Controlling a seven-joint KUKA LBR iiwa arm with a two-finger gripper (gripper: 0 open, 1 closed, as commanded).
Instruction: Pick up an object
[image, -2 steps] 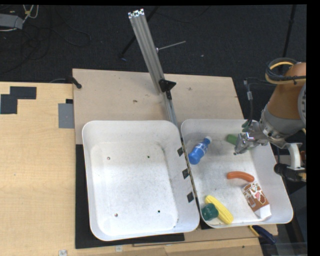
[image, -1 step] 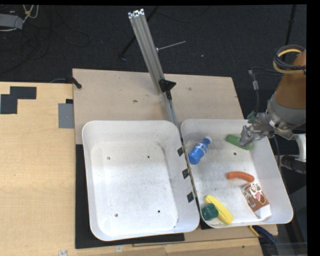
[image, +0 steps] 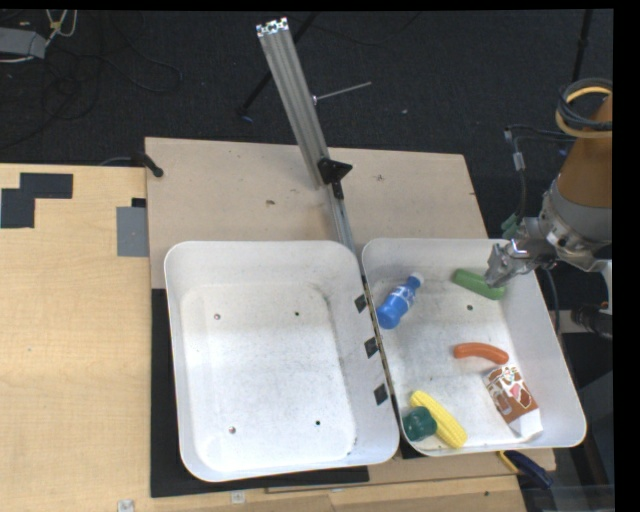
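**Camera view: gripper at the green piece in the right bin**

Camera view, from above and at a slant, takes in two shallow white plastic bins with rounded corners, set side by side on a pale wooden bench. The left bin (image: 262, 360) has a smooth, lightly speckled floor. The right bin (image: 530, 330) holds six small things, one of each.

A flat green elongated plastic piece (image: 476, 283) lies near the right bin's far right corner, its long axis running from upper left to lower right. The metal two-finger gripper (image: 499, 268) is seen just at its right end, touching or nearly touching it; whether the fingers are spread or closed cannot be told, and the piece is not seen between them.

A small blue plastic bottle with a white cap (image: 397, 301) lies near the left wall, cap pointing up and to the right. An orange sausage-shaped toy (image: 481, 352) lies mid-bin, almost level across the view. A red and white printed carton (image: 514, 397) lies just below it, tilted towards the lower right. A knobbly yellow toy corn cob (image: 438, 418) lies at the near left corner, touching a dark green rounded toy (image: 419, 426).

A ribbed grey metal rail (image: 303, 120) is seen slanting over the bench behind the bins.
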